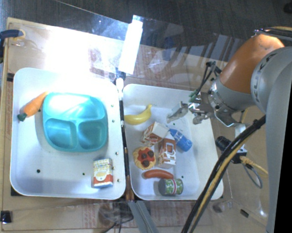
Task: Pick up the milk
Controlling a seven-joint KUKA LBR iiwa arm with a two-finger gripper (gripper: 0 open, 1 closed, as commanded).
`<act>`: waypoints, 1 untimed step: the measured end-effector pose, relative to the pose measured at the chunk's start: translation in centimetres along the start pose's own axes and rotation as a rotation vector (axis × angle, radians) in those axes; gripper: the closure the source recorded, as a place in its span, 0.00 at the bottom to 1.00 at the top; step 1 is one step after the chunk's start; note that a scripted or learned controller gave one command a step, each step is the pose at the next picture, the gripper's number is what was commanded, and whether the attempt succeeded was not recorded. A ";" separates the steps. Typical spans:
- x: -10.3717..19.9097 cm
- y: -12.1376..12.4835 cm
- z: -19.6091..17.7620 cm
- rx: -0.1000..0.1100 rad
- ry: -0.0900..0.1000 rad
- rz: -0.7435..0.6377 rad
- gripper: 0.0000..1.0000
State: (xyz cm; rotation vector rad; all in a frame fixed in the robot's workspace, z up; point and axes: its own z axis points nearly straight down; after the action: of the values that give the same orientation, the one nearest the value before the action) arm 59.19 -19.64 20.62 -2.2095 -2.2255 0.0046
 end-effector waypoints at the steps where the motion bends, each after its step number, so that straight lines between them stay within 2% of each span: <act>1: 3.8 -1.9 9.5 -0.025 -0.009 -0.117 0.00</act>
State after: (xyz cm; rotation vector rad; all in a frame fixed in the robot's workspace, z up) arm 57.25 -15.80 11.10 -2.0913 -2.3686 -0.0137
